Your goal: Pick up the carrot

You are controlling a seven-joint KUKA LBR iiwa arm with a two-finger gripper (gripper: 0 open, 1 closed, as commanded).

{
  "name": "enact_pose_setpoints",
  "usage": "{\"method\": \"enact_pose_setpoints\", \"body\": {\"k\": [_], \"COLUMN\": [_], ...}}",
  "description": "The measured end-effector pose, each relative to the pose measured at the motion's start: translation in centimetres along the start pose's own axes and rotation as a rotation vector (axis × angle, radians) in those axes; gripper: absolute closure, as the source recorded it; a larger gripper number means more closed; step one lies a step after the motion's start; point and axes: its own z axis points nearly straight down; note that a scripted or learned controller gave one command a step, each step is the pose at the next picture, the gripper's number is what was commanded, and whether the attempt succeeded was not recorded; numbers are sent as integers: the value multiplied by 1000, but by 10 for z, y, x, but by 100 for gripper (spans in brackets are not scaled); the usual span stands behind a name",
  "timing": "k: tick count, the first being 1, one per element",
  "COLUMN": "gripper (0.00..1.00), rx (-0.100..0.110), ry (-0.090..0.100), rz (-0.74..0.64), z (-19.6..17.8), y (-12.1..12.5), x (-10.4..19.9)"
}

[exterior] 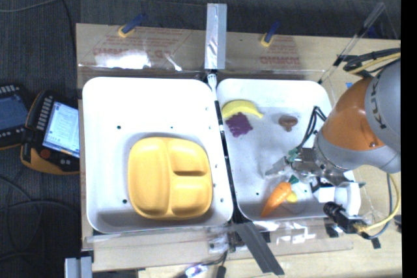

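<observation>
Orange carrot [278,198]: lies tilted in the right bin [260,133], near that bin's front wall, thick end up and to the right, tip pointing down-left. A small yellow-green piece sits against its thick end; what that is cannot be told.

Gripper [294,166]: poised just above the carrot's thick end, close to it or touching; contact cannot be confirmed. How far the tool is spread cannot be told from this slant, and nothing is seen clamped in it. The carrot appears to rest on the bin floor.

Arm [355,130]: grey with orange band, entering from the right and covering the right bin's right side.

Left bin [104,101]: bears a yellow divided tray [171,177], toward the front.

Purple item [238,124]: right bin, beside the centre divider, further back.

Banana [241,108]: just behind the purple item, touching or overlapping it.

Brown item [288,120]: small, further back, apart from the rest.

Risks, as judged:
- Tapered, slanted carrot may squirt out of a closing grip if caught on the taper rather than square across the thick end.
- Front wall stands close; a low descent could strike it or pin the carrot against it.
- The yellow-green piece may be caught along with the carrot, weakening the hold.
</observation>
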Motion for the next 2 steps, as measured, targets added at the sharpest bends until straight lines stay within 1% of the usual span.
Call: {"method": "enact_pose_setpoints", "body": {"k": [1, 2], "gripper": [0, 0], "rx": [-16, -15], "ry": [-11, 1], "rz": [-56, -177], "z": [8, 8], "y": [1, 6], "x": [21, -9]}}
